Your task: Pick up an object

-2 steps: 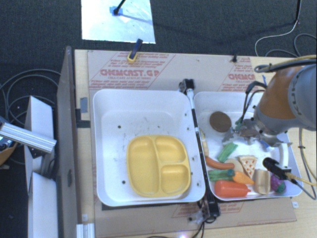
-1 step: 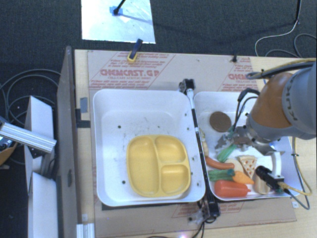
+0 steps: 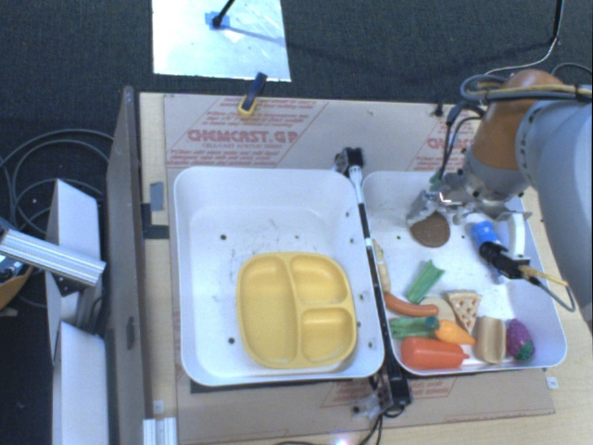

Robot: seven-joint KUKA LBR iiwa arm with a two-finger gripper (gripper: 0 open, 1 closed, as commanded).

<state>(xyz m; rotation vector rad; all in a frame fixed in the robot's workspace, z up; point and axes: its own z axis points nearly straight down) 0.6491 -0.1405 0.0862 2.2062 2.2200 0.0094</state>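
Note:
My gripper (image 3: 437, 206) hangs low over the back of the right bin (image 3: 552, 319), just above and touching the top edge of a brown round disc (image 3: 431, 233). Nothing shows held in it. Toy foods lie in front of it: a green pod (image 3: 424, 281), an orange carrot (image 3: 410, 304), a pizza slice (image 3: 463, 306), a red pepper (image 3: 431, 353), a bread roll (image 3: 489, 338) and purple grapes (image 3: 520, 338).
The left bin (image 3: 199, 248) holds a yellow divided tray (image 3: 296, 309). The ridge where the two bins meet (image 3: 369, 248) runs just left of the disc. The grey arm (image 3: 556, 156) comes in over the right bin's back right corner.

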